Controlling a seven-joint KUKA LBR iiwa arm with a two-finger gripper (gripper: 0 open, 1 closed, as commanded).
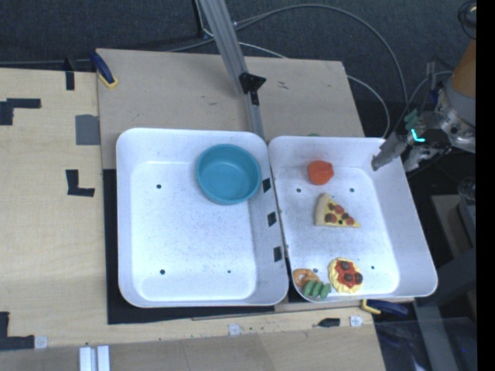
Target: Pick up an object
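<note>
A metal pole slants over the bench's far edge, with cables looping behind it

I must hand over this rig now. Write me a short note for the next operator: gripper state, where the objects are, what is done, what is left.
Gripper: at the upper right rim of the right bin, holding nothing visible.
Right bin: red object, pizza slice, round pizza, pretzel, green piece.
Left bin: blue bowl.
Done: nothing picked.
Left: pick one object; the red one lies nearest.
</note>
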